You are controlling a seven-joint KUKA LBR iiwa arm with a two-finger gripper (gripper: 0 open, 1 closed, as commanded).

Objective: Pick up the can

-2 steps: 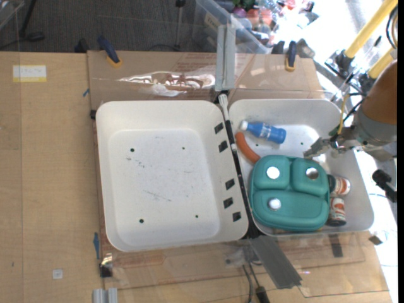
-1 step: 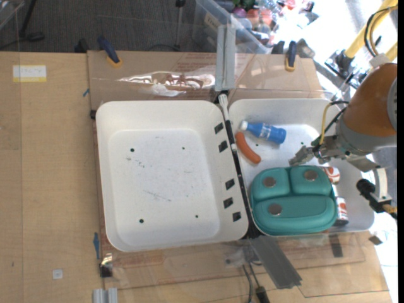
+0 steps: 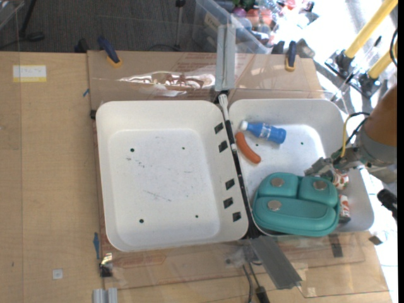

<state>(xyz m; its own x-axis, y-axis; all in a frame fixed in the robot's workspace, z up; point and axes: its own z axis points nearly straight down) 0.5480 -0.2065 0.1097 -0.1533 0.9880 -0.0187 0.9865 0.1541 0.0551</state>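
One can (image 3: pixel 343 194) lies at the right bin's (image 3: pixel 297 110) right wall, ungrasped; I cannot tell the gripper's (image 3: pixel 329 166) jaws' state.

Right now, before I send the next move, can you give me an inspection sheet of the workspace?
Surface: two white bins; left bin, right bin.
Job's things: can partly visible at the right bin's right side, behind the teal case.
Clutter: teal case, blue bottle, orange sausage-shaped toy, all in the right bin.
Grippers: gripper above the teal case, near the can.
Cables: yellow cable by the arm.
Surroundings: clear tub of toys behind the bench.
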